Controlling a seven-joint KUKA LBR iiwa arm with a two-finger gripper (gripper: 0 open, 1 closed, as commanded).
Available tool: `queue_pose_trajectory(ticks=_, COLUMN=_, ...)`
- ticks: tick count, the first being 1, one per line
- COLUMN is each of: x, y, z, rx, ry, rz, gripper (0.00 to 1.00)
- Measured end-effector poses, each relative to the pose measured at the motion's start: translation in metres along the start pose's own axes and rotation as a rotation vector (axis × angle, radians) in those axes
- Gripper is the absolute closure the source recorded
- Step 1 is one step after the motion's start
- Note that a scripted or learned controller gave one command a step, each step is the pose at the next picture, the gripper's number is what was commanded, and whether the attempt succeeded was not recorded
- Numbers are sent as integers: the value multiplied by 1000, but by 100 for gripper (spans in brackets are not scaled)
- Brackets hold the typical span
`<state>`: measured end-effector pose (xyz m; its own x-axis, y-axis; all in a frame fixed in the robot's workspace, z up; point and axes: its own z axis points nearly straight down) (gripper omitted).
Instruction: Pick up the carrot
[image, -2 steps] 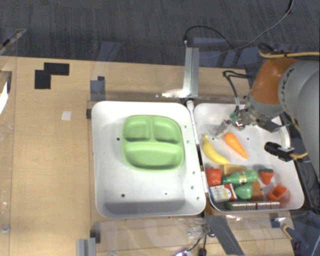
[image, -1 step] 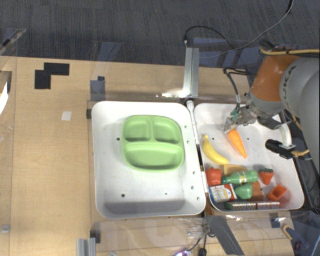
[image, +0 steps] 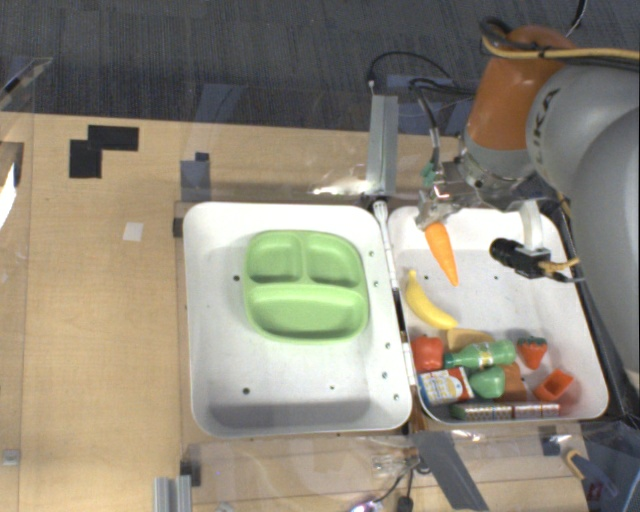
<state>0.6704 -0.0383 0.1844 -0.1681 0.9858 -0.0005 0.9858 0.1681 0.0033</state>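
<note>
The gripper (image: 434, 212) is at about one o'clock in the picture, over the back left part of the right bin (image: 590, 400). Its fingers are pinched on the fat top end of the carrot (image: 443, 252). The carrot hangs down from them with its pointy tip aimed at five o'clock. It looks lifted up off the bin floor, though from this high view it is hard to be sure how far. So the pick-up seems to be mostly done, and the job now is to not drop it. The hold is only on the very end of the carrot, and a carrot is smooth and gets thinner, so it could slip out if the arm moves fast or shakes. It could also swing and bump the bin wall at its nine o'clock side. If it falls, it could land on the banana (image: 428, 305) just below it at six o'clock, or roll into the pile of toy food (image: 485, 372) near the front. The left bin (image: 215, 400) holds a green plate (image: 305, 283), well apart from all this.
</note>
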Motion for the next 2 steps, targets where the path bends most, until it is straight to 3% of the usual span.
queue_pose_trajectory(ticks=1, x=-13, y=-2, z=-22, rx=1, ry=-1, rz=-69, gripper=100)
queue_pose_trajectory(ticks=2, x=-88, y=-28, z=-38, rx=-1, ry=-1, rz=-328, gripper=100)
